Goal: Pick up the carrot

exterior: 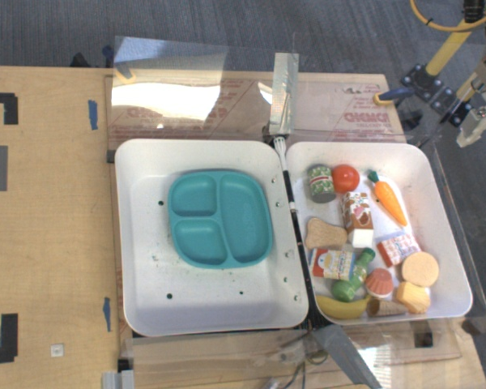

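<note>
The carrot [389, 202] is orange with a small green top. It lies flat in the right bin [447, 217], in the far right part, with its green end toward the back and its tip pointing to the front right. It touches nothing on its right side, and bare white floor separates it from the bin's right wall. Just to its left stand a brown and red carton [357, 211] and a red tomato [345, 177].
The right bin also holds a green can [321, 182], a bread slice [325, 234], a red-white packet [398, 248], an orange disc [421, 269] and a banana [341, 306]. In the left bin [138, 241] lies a teal divided plate [221, 217]. A yellow cable [447, 51] and black clamps hang beyond the back right corner.
</note>
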`<state>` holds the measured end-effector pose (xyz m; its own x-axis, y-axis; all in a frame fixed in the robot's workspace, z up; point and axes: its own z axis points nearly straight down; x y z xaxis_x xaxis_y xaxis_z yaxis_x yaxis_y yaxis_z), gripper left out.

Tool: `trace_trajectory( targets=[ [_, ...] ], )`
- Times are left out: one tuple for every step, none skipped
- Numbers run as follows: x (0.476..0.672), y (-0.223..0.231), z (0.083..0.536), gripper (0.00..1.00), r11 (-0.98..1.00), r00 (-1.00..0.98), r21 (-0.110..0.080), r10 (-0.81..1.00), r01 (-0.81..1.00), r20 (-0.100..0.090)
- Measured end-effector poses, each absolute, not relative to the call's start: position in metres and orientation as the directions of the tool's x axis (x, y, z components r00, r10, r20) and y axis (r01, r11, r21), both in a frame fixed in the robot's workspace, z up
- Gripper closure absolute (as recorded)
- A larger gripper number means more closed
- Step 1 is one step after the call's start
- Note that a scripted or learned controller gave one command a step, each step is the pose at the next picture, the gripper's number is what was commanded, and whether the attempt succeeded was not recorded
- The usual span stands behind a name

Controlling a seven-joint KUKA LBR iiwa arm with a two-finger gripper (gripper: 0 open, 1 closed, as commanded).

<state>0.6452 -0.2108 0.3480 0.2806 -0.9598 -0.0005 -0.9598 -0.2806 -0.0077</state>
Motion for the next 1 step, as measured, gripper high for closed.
trace_trajectory(
  targets=[
    [0.6565,-0.2126,0.3216,1.0,-0.574,0.574,-0.004,-0.819,-0.819,-0.004]
  ],
)
